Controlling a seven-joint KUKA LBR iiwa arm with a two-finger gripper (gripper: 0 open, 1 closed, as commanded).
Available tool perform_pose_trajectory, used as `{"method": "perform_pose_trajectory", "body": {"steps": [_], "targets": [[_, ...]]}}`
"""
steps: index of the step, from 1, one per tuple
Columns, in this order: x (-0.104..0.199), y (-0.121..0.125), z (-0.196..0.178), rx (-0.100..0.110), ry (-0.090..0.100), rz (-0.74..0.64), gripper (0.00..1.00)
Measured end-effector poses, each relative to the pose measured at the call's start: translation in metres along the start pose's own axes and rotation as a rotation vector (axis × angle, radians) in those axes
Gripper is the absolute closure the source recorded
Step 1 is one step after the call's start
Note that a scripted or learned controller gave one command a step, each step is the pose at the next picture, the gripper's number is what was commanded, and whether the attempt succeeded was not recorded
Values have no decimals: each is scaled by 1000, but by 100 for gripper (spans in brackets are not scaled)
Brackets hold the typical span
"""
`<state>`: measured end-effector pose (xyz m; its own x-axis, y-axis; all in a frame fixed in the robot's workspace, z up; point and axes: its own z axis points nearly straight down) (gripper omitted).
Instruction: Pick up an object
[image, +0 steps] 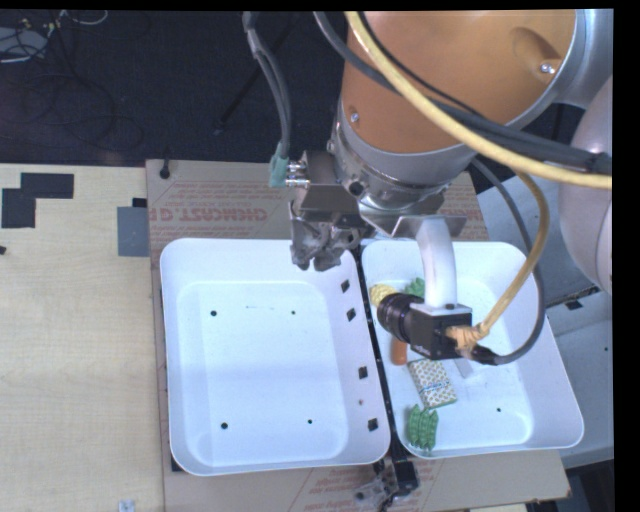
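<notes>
My gripper (322, 248) hangs below the big orange wrist band, over the far end of the divider between the two bins. Nothing shows beneath it. Several small objects lie in the right bin (530, 400): a yellow piece (382, 294), a green piece (416, 288), an orange piece (399, 352), a pale speckled block (433, 383) and a green toothed object (422, 428) near the front rim. A black unit (420, 326) on a white bracket of the arm hangs over the right bin and hides part of those objects.
The left bin (255, 370) has a bare white floor. A yellow cable (520, 285) and a black one loop from the arm over the right bin. Brown board surrounds both bins, and the bench extends to the left.
</notes>
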<state>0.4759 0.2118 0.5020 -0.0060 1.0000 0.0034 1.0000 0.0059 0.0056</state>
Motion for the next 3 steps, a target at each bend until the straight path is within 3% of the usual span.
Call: {"method": "perform_pose_trajectory", "body": {"steps": [3], "targets": [[0,0,-22,22,-10,-17,100]]}}
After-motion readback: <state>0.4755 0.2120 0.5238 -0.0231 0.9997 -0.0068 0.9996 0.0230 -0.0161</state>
